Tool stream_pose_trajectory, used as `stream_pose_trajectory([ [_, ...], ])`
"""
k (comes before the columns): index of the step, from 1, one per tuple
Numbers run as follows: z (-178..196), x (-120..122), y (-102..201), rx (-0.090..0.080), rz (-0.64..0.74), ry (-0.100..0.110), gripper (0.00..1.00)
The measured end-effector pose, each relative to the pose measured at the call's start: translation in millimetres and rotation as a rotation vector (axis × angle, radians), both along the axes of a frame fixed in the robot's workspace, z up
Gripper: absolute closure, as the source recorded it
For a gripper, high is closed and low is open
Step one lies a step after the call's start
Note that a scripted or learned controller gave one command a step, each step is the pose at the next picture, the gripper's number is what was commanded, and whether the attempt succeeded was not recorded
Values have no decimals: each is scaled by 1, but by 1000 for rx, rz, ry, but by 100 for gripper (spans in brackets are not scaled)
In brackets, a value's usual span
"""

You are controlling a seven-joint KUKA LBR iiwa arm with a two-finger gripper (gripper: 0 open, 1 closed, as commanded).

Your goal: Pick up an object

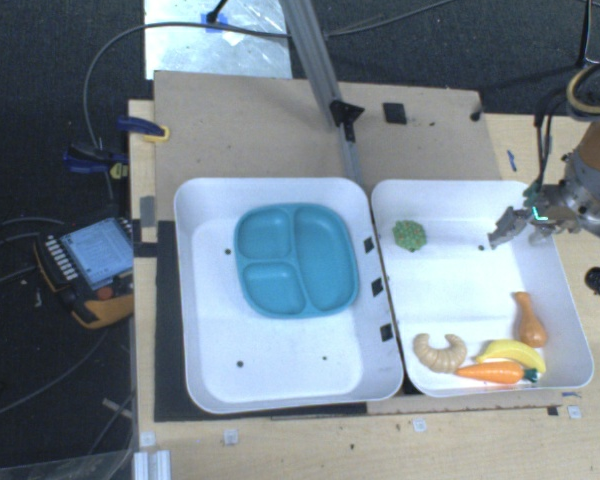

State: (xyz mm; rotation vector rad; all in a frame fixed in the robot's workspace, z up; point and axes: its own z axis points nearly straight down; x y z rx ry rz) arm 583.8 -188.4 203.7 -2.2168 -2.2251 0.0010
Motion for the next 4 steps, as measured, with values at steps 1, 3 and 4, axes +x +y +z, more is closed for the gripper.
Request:
stream_pose_trajectory([
  [1, 1, 1, 0, -1, 0, -3, 0],
  [3, -113, 3, 2, 0, -2, 1, 0],
  [4, -99, 5, 2, -1, -2, -6, 100],
])
